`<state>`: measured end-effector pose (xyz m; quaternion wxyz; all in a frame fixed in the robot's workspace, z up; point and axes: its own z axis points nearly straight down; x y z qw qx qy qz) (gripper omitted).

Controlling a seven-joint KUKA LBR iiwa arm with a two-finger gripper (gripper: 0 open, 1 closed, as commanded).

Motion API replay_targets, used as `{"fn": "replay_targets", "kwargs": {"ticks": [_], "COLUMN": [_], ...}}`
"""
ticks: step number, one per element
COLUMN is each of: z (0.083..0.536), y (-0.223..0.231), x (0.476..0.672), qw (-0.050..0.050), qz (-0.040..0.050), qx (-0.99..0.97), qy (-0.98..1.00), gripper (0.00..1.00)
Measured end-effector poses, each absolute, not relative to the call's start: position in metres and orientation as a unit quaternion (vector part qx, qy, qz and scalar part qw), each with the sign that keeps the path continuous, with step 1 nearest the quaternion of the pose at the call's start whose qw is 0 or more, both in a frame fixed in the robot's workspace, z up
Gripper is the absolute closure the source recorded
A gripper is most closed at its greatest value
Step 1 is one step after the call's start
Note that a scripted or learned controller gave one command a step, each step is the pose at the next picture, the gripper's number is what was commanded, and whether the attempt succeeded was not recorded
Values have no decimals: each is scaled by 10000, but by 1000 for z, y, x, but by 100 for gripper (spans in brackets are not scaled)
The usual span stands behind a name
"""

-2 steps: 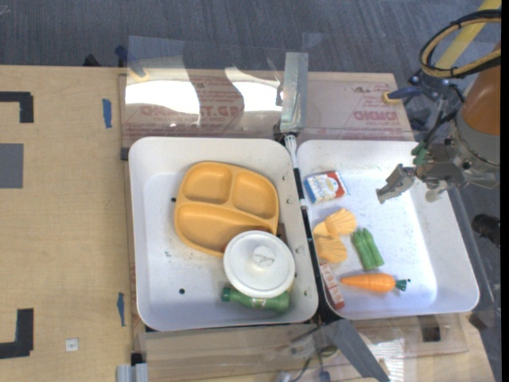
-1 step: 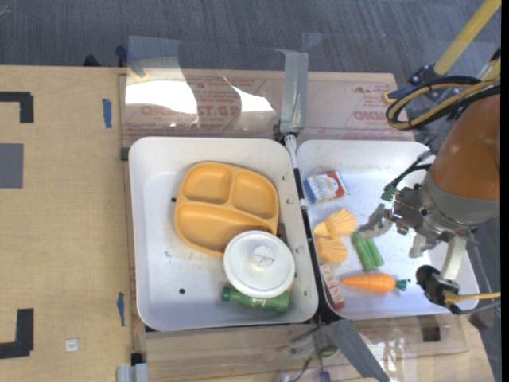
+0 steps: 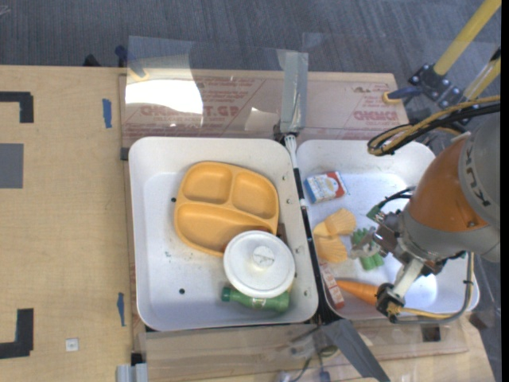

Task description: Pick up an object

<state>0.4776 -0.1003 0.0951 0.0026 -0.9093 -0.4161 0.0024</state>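
— In the right bin (image 3: 367, 173), how much do we really see under the arm (image 3: 445, 193)?
— Not all of it. The grey wrist and orange band cover the bin's right side, and the gripper (image 3: 371, 243) is a dark tangle among small parts. We cannot tell whether it is open or closed, or whether it has hold of anything.
— And the pose?
— The arm comes in from the right and bends down over the bin, its gripper end low and pointing left, over the bin's middle.
— What lies closest to it?
— A small green thing (image 3: 368, 259) sits right at the gripper, partly hidden by it; we cannot name it or say whether they touch. Just to the left lie two yellow pieces (image 3: 337, 224), one behind the other, near the gripper. An orange carrot (image 3: 358, 291) lies toward the front wall, with a red and white packet (image 3: 331, 285) beside it against the left wall, its print too small to read. A small white carton (image 3: 326, 186) lies farther back.
— And the left bin (image 3: 155, 213)?
— We see a yellow divided plate (image 3: 227, 201), a white lidded bowl (image 3: 259, 261) overlapping its front edge, and a green bottle (image 3: 254, 299) half tucked under the bowl, all well apart from the gripper.
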Motion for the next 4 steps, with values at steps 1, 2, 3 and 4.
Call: {"fn": "replay_targets", "kwargs": {"ticks": [1, 2, 3, 4], "z": [105, 88, 125, 247], "y": [-100, -98, -115, -150], "x": [478, 506, 501, 481], "qw": [20, -1, -1, -16], "qz": [14, -10, -3, -30], "qx": [-9095, -9159, -9234, -9235], "qy": [-4157, -4014, -3838, -3835], "gripper": [100, 100, 100, 100]}}
